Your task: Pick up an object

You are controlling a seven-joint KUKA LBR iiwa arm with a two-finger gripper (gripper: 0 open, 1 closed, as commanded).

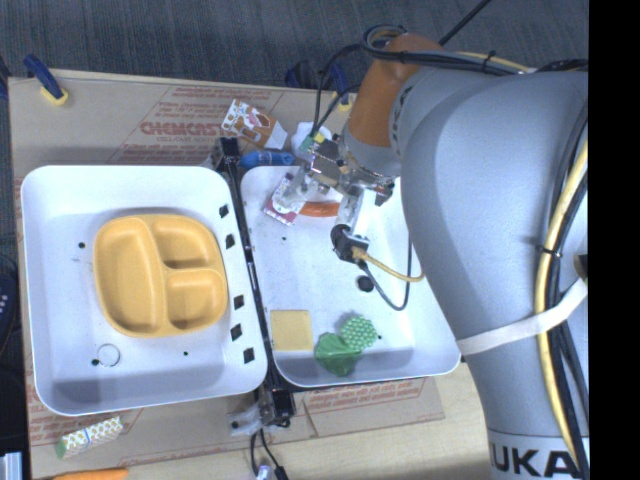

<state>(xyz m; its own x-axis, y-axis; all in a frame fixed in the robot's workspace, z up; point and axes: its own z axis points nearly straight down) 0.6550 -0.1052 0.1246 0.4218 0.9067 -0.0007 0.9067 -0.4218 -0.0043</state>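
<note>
Both bins, left and right, appear as smooth white moulded plastic with a soft sheen. The sectioned yellow tray looks like matt plastic. At 6 o'clock in the right bin, the yellow square looks flat and matt; the green object at its 3 o'clock side has a bumpy, textured surface. The arm has a smooth, satin grey shell. The counter is covered in matt printed cardboard.
</note>
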